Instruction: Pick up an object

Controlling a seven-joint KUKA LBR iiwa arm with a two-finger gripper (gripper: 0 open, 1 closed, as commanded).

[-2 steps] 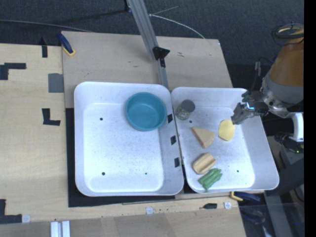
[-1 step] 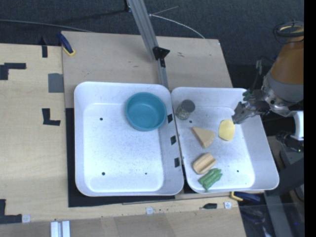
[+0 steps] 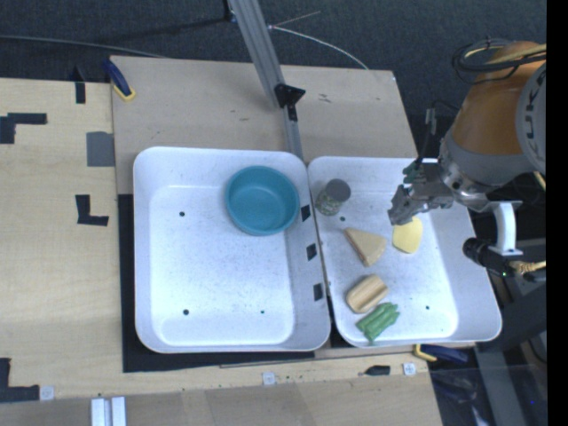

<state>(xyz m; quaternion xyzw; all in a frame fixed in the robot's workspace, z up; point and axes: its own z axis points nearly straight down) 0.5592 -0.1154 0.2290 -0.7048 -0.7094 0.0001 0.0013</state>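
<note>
Yellow piece [image 3: 408, 237] lies in the right bin [image 3: 461, 327] w/ the gripper [image 3: 404, 211] right over its top edge, nothing lifted yet so we judge the pick not done; can't tell jaws' state.

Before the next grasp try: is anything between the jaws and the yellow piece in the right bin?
Nothing visible is. The gripper hangs just above the yellow piece in the right bin. The tan wedge lies beside the piece, to its left, not between them.
</note>
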